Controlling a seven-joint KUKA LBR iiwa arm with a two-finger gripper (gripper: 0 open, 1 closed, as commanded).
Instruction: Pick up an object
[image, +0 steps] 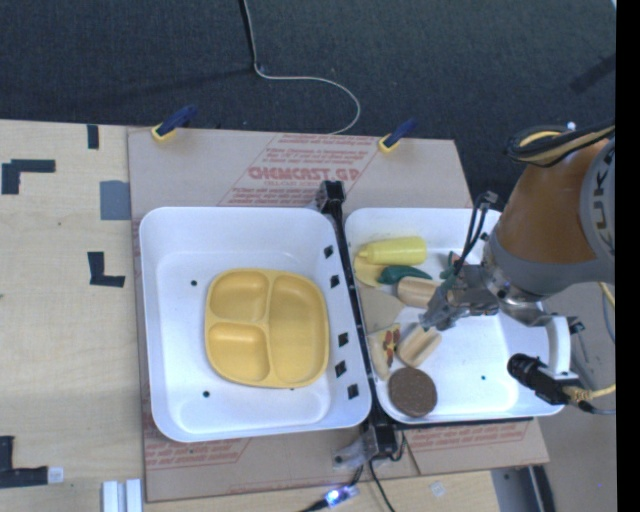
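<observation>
Hovering low in right white bin (470, 395), gripper (437, 318) sits above tan wooden peg (418, 346); finger state cannot be told. Yellow divided plastic tray (268, 327) approx. centred in left bin (170, 300).

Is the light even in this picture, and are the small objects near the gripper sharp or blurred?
Camera view: light is soft and fairly even, the white bins bright without hard glare; the yellow divided plate casts little shadow; the small objects by the gripper look soft, and the arm's orange band is slightly blurred.
</observation>
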